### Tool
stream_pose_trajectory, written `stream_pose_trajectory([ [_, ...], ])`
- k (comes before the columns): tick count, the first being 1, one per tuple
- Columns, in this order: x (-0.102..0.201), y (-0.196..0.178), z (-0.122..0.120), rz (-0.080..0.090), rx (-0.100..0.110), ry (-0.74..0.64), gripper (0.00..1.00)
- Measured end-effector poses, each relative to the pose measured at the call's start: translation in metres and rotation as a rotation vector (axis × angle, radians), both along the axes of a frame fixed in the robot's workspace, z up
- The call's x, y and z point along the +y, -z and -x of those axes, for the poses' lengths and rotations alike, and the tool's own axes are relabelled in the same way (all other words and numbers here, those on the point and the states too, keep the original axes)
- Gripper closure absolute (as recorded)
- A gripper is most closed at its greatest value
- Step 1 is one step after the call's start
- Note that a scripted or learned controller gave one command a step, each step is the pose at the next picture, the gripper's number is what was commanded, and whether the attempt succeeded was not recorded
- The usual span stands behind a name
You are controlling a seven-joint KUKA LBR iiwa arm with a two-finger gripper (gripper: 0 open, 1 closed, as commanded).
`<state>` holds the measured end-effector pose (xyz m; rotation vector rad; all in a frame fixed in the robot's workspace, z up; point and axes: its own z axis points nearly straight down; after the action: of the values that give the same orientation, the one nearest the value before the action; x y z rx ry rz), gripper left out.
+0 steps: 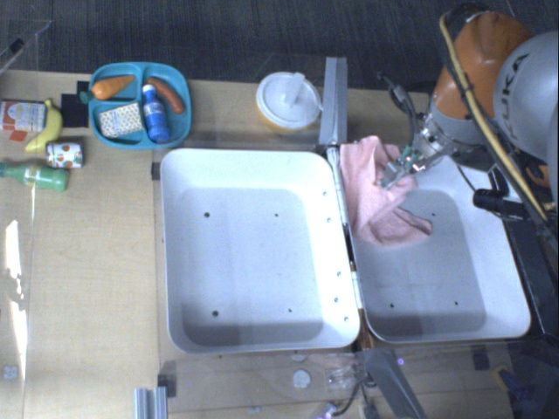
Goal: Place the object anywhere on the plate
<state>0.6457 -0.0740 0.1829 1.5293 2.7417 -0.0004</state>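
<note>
Right now the pink cloth is lying crumpled in the right bin, bunched against that bin's upper left side, with its left edge draping along the divider where the two bins meet. The tool is sitting at the cloth's upper right part, its tips touching the fabric, though whether it is pinching any of it cannot be told from this slant. The grey arm, with its orange band, is reaching in from the right above the bin's far corner.

The left bin is lying just beside the right one, its white floor showing. Beyond the bins, on the tabletop, a yellow-rimmed round plate is resting near the top of the divider, well apart from the cloth. Farther left, a blue sectioned tray is holding toy foods and a small blue bottle. At the far left edge, a banana, a small can and a green bottle are lying near one another.
</note>
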Motion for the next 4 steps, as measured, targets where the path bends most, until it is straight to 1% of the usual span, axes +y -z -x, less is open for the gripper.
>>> stream_pose_trajectory([
  [1, 0.002, -0.04, -0.002, -0.001, -0.001, -0.008, 1.0],
  [3, 0.116, -0.039, 0.023, -0.001, 0.0, -0.812, 1.0],
  [4, 0.167, -0.046, 0.039, -0.001, 0.0, -1.017, 1.0],
])
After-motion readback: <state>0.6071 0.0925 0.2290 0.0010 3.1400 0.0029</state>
